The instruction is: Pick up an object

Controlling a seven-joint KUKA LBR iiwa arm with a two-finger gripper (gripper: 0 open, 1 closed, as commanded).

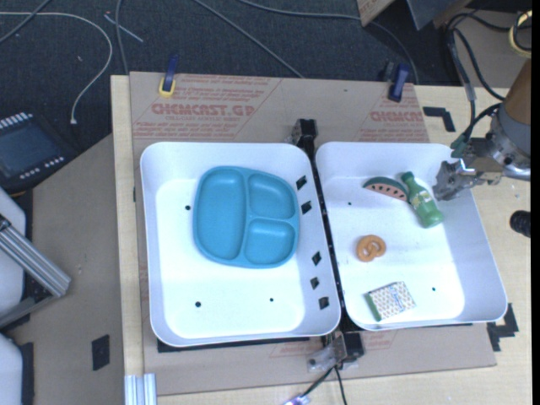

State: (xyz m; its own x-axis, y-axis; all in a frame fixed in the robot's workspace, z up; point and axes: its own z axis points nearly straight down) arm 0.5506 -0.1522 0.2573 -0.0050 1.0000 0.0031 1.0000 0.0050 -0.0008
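Your tool (450, 181), its jaw state impossible to tell, hovers at the right bin's (472, 298) far edge, with the green bottle (422, 199) just left of it, long axis running toward you.

In the right bin (472, 251), the green bottle (422, 199) and watermelon slice (386, 186) crowd the 12 o'clock part, touching or nearly so. The pretzel (369, 247) sits at centre, the patterned packet (391, 299) at 6 o'clock. Open floor runs along 3 to 5 o'clock. The blue divided plate (245, 216) fills the left bin's (169, 294) middle; its 6 o'clock strip lies open.
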